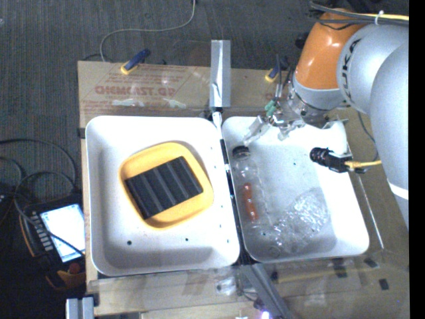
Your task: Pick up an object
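The camera view from above shows the right shallow white bin [292, 171]. A clear plastic bottle [247, 188] with a dark cap [240, 152] lies flat along this bin's left wall. The cap points to the bin's far end. The bottle is see-through and shiny, with a small orange patch near its middle. It looks light and round, so it may roll or slip.

The grey two-finger gripper [260, 129] hangs over the far left corner of the same bin, just past the bottle's cap. It holds nothing. Whether it is open or closed cannot be told from here.

A crumpled piece of clear plastic [299, 218] sits in the near part of this bin, close to the bottle's bottom end.

To do this step well, the gripper should probably come down over the bottle's middle and squeeze across its narrow side, staying off the bin's wall.

Beside this bin, the left white bin [106, 145] holds a yellow dish [143, 161] with a black ribbed block [164, 186] in it.
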Robot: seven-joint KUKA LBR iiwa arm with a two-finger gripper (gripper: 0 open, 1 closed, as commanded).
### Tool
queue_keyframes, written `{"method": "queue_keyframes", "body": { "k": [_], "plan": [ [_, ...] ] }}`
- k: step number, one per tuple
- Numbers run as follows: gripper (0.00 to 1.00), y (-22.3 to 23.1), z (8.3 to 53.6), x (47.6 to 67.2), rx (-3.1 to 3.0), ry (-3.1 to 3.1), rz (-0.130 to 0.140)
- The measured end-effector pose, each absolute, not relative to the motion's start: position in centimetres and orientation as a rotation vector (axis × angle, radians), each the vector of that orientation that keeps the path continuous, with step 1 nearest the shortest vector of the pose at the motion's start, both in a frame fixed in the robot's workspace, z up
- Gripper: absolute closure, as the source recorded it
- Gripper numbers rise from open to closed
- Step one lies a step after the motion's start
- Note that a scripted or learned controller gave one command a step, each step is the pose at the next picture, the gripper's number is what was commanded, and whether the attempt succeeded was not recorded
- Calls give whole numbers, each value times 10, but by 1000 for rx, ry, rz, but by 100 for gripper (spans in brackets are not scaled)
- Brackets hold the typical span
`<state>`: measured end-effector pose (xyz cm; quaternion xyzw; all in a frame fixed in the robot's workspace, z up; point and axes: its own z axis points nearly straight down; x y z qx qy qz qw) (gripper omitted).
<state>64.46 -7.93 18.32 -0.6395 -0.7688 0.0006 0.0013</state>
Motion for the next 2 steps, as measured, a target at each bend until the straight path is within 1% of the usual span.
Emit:
{"method": "queue_keyframes", "body": {
  "k": [1,2],
  "plan": [
    [0,-98,171,601,-2089,-2343,0],
    [0,-123,149,571,-2052,-2378,2]
  ]
}}
